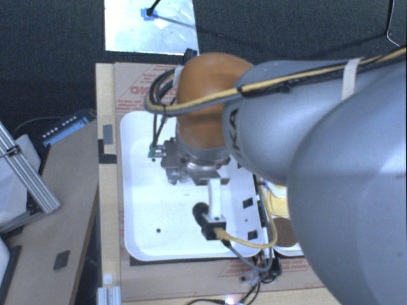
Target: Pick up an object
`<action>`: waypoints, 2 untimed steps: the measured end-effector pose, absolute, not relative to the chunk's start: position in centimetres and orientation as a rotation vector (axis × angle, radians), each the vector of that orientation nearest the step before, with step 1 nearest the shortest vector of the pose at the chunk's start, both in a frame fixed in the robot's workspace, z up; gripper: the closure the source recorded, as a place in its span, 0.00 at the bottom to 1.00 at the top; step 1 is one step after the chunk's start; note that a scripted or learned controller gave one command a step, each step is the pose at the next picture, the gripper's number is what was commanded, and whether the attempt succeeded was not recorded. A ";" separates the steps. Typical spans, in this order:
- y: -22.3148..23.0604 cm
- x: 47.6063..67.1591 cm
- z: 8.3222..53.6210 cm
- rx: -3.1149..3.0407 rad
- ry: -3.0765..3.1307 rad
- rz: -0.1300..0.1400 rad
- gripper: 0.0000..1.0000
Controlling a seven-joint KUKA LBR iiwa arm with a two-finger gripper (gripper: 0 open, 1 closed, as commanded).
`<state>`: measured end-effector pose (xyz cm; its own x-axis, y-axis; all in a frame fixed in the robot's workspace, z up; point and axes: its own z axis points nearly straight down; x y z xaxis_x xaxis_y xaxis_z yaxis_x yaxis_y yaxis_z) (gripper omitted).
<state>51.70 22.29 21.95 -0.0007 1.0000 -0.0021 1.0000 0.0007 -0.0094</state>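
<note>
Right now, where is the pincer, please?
In the camera view, the pincer hangs over the middle of the left bin, just below the orange band.

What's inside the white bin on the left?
The bin shows mostly bare floor and a few small dark bits; the arm covers its middle and far end.

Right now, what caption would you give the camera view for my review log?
KUKA arm in from the right, its orange-banded wrist above the left white bin.

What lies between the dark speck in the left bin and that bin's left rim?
Bare white floor, in the camera view, between speck and rim.
</note>
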 end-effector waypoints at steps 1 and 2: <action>23.4 64.8 26.0 -2.224 -2.231 -0.018 1.00; 20.6 56.1 17.7 -2.217 -2.216 0.018 1.00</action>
